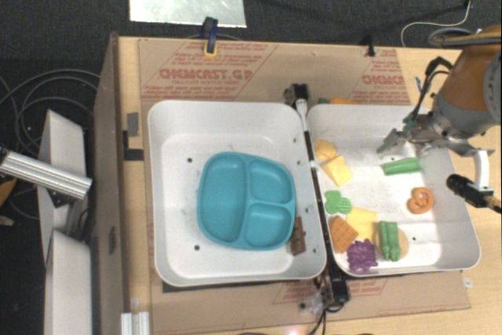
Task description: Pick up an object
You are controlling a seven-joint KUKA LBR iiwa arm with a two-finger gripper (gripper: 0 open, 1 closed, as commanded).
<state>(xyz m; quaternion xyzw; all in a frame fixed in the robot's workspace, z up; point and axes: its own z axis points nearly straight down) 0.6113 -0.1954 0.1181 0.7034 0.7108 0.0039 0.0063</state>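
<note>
Bench (235, 67): carries two shallow white bins side by side.
Left bin (176, 129): holds a teal sectioned plate (245, 200); a small brown piece (298, 235) lies at the plate's right edge.
Right bin (459, 247): holds toy food, namely a green bean-like piece (401, 165), an orange pretzel ring (420, 201), yellow blocks (336, 167), a green leafy piece (338, 203), a waffle-like square (343, 232), purple grapes (361, 254) and a green vegetable (389, 239).
Claw (396, 139): fingers spread wide, nothing between them; tips low over the bin's upper part, just above the green bean-like piece.
Arm pose: enters from the right, grey wrist tilted down and leftward, orange band above it.
Task status: nothing lifted yet; every item lies in its bin.
Remaining: judged as descend, close on one item (the bean-like piece is nearest) and raise it.
</note>
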